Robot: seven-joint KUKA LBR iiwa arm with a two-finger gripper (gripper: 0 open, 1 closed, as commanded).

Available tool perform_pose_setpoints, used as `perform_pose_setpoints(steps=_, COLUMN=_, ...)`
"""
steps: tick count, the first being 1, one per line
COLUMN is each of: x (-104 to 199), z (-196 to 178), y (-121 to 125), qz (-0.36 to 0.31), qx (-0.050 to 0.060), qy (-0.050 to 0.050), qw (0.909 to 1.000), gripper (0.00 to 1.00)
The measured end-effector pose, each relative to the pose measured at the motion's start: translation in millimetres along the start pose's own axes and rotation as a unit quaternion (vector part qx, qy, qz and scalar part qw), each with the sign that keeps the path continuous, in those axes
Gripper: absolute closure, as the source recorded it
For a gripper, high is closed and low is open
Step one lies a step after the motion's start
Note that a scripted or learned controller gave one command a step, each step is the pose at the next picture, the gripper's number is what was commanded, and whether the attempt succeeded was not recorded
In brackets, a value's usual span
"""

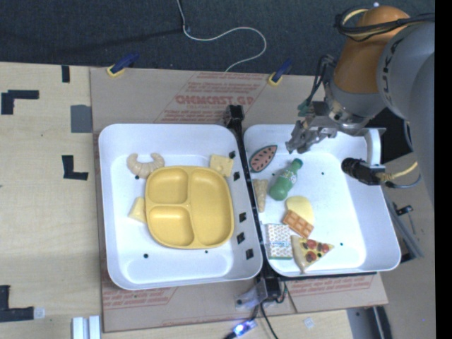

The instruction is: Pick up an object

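Note:
My gripper (298, 141) hangs over the back part of the right bin (349, 214), with nothing seen held in it. Just below and left of it lies a green bottle (284, 180), tilted on its side. A reddish-brown oval slice (263, 157) rests near the bin's back left corner, left of the gripper. Further forward lie a pale cone (260, 193), a yellow rounded piece (300, 206), a waffle (298, 224), a small printed packet (278, 240) and a pizza slice (311, 251).
The left bin (116, 189) holds a yellow divided plate (189, 207), a croissant (145, 164) and two cheese wedges (221, 164). The divider between the bins (244, 189) runs close to the slice and cone. The right half of the right bin is bare white floor.

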State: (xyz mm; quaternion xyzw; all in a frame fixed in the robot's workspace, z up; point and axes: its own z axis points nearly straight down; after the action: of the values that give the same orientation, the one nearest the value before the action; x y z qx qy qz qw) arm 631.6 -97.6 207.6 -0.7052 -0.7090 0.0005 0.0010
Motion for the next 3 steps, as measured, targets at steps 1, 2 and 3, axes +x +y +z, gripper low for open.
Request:
perform_pose_setpoints(steps=1, x=52.1, z=-11.5, y=12.1, qz=-0.001, qx=-0.001, qy=0.001, qw=1.0, gripper=1.0)
perform_pose_setpoints(steps=2, x=104.9, z=-3.1, y=14.6, qz=-0.001, qx=0.0, qy=0.0, qw=1.0, gripper=1.0)
perform_pose_setpoints(steps=3, x=152.1, z=-23.5, y=10.5, qz=-0.001, qx=-0.001, qy=0.001, qw=1.0, gripper=1.0)
